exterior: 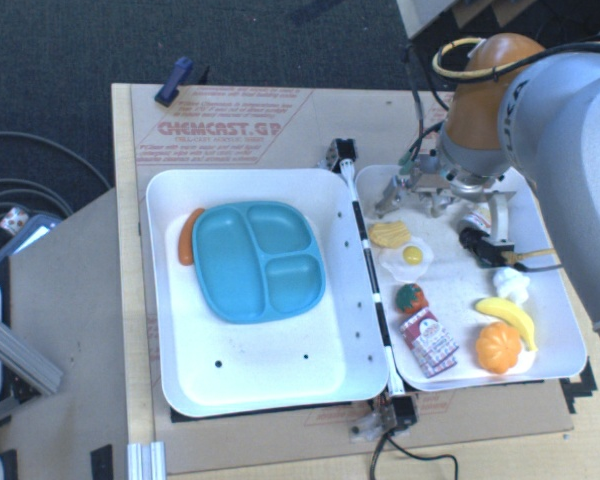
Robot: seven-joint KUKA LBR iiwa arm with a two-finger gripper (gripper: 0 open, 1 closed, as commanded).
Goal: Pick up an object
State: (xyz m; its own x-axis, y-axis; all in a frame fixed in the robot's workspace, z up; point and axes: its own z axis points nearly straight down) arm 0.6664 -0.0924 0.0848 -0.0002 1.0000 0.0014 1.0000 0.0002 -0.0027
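gripper [417,193] hovering over right bin's [565,363] far end, jaw state: cannot tell | bread roll [389,234] lying nearest: likely light, stiff, smooth | gripping across its short width looking safest

Dark grey carpet [70,28] covers the floor across the top and left of the frame. Black cables [40,183] loop at left. The table [220,128] is a tan board printed with red lettering.
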